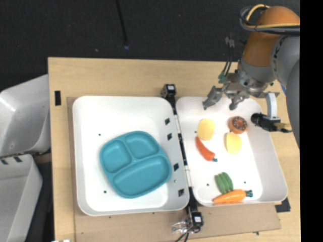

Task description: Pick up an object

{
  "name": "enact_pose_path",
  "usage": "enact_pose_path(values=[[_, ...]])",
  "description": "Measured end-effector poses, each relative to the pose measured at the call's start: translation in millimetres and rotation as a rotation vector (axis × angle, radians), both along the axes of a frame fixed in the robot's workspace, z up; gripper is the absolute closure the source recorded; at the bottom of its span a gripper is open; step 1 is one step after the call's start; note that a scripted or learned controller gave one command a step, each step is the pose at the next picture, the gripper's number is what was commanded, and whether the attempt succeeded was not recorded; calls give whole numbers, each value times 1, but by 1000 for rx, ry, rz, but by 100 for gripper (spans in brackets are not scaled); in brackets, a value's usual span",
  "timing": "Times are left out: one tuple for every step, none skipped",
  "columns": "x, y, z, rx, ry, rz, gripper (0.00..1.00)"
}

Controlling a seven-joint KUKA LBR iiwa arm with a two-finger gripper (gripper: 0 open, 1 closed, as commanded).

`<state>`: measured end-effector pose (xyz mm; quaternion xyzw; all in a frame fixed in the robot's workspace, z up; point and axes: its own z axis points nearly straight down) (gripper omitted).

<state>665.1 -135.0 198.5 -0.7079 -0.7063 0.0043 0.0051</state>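
The carrot [232,196] is left alone; the spread, empty gripper [222,102] is best lowered onto the yellow fruit [205,128] just below.

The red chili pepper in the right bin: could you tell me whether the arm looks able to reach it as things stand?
Probably yes. The red chili pepper lies uncovered in the right bin, just below a yellow piece. The gripper hovers over that bin's far end with nothing in between.

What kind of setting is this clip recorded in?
Probably a robotics lab pick-and-place bench: two white bins clipped together on a wooden board, toy foods such as a carrot, and a gripper open above them.
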Motion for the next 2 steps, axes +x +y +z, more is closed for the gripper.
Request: enact_pose_path(values=[[3, 0, 10, -1, -15, 3, 0], [3, 6, -35, -3, -12, 5, 0]])
